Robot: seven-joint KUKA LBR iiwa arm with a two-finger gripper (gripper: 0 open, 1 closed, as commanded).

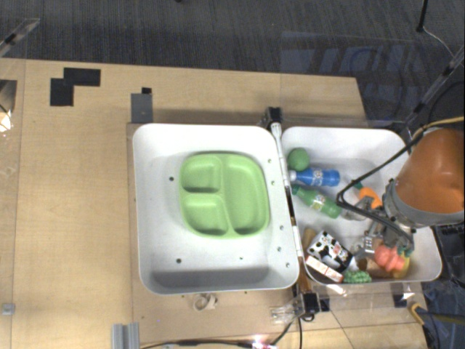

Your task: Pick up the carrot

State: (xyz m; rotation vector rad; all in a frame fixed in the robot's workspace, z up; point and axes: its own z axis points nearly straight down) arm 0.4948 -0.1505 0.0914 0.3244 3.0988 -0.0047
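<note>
1. At the near edge of the right bin (pixel 425 267) lie a small black and white box (pixel 328 252) and a green leafy piece (pixel 356 275).
2. The carrot (pixel 390 259) sits in that bin's near right corner, orange-pink, just under my gripper (pixel 379 240).
3. My gripper hangs low over the carrot; I cannot tell its state.
4. Mid-bin lie a green bottle (pixel 320 202) and a blue bottle (pixel 317 177).
5. A green ball (pixel 297 158) rests near the far left corner.
6. The left bin (pixel 156 217) holds a green divided tray (pixel 222 193).
</note>
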